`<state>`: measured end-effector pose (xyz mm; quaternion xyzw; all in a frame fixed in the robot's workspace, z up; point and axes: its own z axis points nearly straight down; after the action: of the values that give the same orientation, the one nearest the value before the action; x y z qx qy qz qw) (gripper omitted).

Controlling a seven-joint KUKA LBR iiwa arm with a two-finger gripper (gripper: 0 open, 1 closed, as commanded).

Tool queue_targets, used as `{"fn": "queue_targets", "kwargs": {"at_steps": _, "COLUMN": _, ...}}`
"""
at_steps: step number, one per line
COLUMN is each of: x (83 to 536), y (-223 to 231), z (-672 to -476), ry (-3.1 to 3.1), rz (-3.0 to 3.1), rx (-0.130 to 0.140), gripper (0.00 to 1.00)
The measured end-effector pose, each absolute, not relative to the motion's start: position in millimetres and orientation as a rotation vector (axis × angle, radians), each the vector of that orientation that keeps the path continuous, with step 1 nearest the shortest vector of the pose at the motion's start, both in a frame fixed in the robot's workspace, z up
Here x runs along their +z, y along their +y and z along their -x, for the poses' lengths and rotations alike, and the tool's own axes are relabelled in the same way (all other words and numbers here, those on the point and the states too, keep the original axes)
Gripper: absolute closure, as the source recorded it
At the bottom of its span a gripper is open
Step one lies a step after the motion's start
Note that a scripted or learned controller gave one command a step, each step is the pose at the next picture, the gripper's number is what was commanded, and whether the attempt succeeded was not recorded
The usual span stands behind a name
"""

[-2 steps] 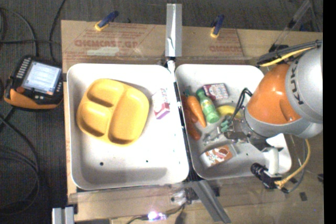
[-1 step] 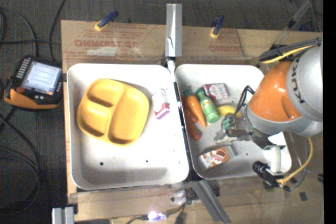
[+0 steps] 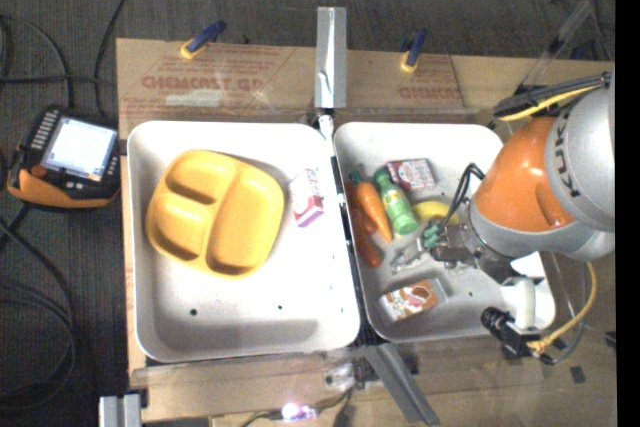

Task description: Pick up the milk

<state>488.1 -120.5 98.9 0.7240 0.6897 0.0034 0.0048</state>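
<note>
The milk (image 3: 307, 196) is a small white and pink carton lying in the left bin (image 3: 250, 315), just right of a yellow divided plate (image 3: 215, 211). My gripper (image 3: 420, 250) is low in the right bin (image 3: 470, 140), among the items there and well to the right of the milk, across the wall between the two bins. The grey and orange arm (image 3: 540, 190) comes in from the right and covers that bin's right side.
In the right bin lie a carrot (image 3: 368, 207), a green bottle (image 3: 396, 203), a dark red packet (image 3: 411, 174), a yellow item (image 3: 432, 210) and a brown-red packet (image 3: 411, 298). A teach pendant (image 3: 70, 158) sits left of the bench.
</note>
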Motion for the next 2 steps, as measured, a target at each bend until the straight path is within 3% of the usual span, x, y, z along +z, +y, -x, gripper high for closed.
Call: {"fn": "queue_targets", "kwargs": {"at_steps": 2, "x": 89.9, "y": -211.7, "z": -561.0, "ry": 2.481, "rz": -1.928, "rx": 0.014, "gripper": 0.0}}
